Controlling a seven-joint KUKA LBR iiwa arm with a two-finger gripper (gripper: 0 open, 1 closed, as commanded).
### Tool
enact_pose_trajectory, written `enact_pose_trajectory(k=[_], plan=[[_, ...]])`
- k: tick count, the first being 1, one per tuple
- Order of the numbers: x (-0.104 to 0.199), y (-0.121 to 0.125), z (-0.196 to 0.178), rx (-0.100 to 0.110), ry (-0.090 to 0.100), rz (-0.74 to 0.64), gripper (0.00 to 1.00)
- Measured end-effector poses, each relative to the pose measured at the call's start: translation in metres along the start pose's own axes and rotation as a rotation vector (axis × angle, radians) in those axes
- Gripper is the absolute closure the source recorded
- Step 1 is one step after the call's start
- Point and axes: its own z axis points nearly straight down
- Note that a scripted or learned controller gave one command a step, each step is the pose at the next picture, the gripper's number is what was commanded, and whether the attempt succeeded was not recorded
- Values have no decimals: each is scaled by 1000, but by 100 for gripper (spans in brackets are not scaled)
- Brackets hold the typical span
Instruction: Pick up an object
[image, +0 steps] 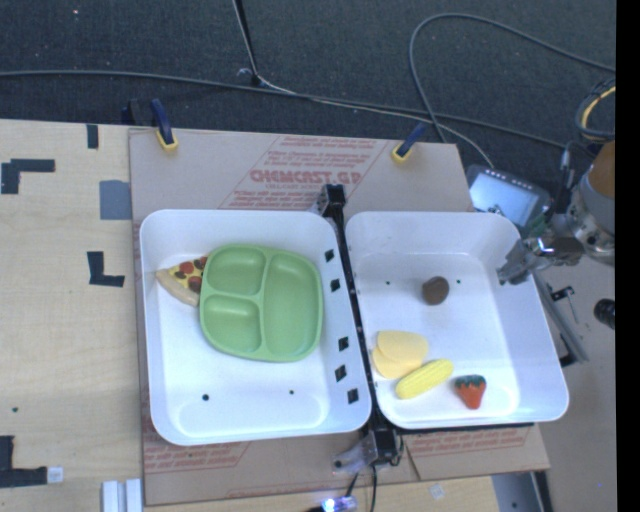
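The right bin (455, 228) holds a small brown ball (435, 290) near its middle. Toward its front lie a pale yellow flat piece (400, 349), a yellow corn cob (423, 378) and a red strawberry (471, 390). My gripper (520, 262) hangs over that bin's right rim, to the right of the brown ball and well apart from it. Nothing is seen held in it. In the left bin (240, 420) a green divided plate (262, 302) lies flat, with a pizza slice (181, 280) partly tucked under its left edge.
Both bins sit on a cardboard sheet (300, 170) held by two clamps at the back. A black divider strip (340, 300) runs between the bins. Cables cross the dark floor behind. The arm's wrist (590, 200) stands at the right edge.
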Motion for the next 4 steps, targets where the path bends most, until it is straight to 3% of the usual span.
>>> enact_pose_trajectory(k=[1, 2, 4], plan=[[51, 9, -3, 4, 3, -5, 100], [108, 35, 4, 6, 3, -5, 100], [201, 54, 21, 6, 3, -3, 100]])
